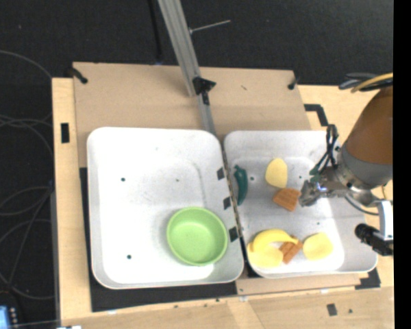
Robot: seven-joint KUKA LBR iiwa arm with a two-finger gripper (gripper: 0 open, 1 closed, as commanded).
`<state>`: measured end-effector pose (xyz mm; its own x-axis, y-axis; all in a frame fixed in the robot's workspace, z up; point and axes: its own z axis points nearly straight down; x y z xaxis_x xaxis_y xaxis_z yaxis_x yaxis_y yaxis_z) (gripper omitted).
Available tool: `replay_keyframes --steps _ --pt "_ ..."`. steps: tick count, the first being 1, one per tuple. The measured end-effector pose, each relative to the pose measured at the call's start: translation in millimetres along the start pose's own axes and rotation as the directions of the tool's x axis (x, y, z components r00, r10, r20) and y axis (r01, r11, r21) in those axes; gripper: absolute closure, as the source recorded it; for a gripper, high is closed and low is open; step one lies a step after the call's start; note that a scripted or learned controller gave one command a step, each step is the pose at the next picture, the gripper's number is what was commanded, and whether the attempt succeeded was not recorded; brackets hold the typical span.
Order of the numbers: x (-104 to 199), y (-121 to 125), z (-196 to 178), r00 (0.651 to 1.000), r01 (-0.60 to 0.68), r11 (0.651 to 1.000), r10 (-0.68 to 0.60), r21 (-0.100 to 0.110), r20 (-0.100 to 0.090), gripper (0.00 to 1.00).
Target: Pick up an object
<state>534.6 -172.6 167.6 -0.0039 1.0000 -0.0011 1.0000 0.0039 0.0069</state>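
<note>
Objects for picking lie mostly in the right bin (260,142), 1 of 2 shallow white bins set side by side on a tan tabletop (144,94). Near the middle of that bin sits a pale yellow piece (277,172), and just below and right of it lies an orange-brown block (286,199). The tool (308,194) hangs at the block's right end, very close to it or touching it; whether it is open or closed cannot be told from this view, and nothing can be seen gripped in it. Behind the tool, the arm (370,149) comes in from the right, its orange band rounded and large above a grey wrist. Along the bin's near edge sit a bigger yellow object (266,247), a small orange piece (289,252) leaning against its right side, and another yellow lump (318,247) just right of that. A dark teal object (240,181) lies against the bin's left wall, beside the divide between the 2 bins. In the left bin (144,156), a green bowl (196,235) rests upright near the lower right corner. A grey metal rail (179,36) slants down from the top of the scene to the point where the bins meet. Dark floor with thin cables (14,184) surrounds the tabletop on the left.
</note>
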Motion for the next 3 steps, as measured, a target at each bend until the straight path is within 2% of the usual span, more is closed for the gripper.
replay_keyframes --steps 2,3 --pt "-12.7 5.6 -97.4 1.000 0.001 1.000 -0.001 0.000 0.001 1.00" --pt "27.4 20.4 -92.9 1.000 0.002 1.000 -0.002 0.004 0.000 1.00"
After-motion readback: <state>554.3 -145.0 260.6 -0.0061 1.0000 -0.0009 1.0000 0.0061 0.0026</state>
